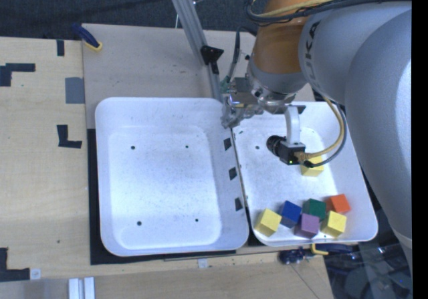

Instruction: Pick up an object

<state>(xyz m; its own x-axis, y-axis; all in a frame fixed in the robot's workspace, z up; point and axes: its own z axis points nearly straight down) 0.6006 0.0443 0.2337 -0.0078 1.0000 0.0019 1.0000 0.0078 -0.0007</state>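
Several small cubes sit together at the near edge of the right bin (pixel 358 224): a yellow cube (pixel 269 222), a blue cube (pixel 291 212), a purple cube (pixel 309 225), a green cube (pixel 313 208), an orange cube (pixel 339 203) and another yellow cube (pixel 335 223). One more yellow piece (pixel 311 170) lies mid-bin, partly under the arm. My gripper (pixel 232 116) hangs over the far left corner of the right bin, by the wall between the bins, well away from the cubes. Nothing shows in its grasp.
The left bin (pixel 107 157) lies beside the right one. A slanted grey pole (pixel 188 20) stands behind the bins, close to the gripper. The arm's bulky grey body covers the right side. A small blue and yellow tool (pixel 87 36) rests on the bench at the far left.
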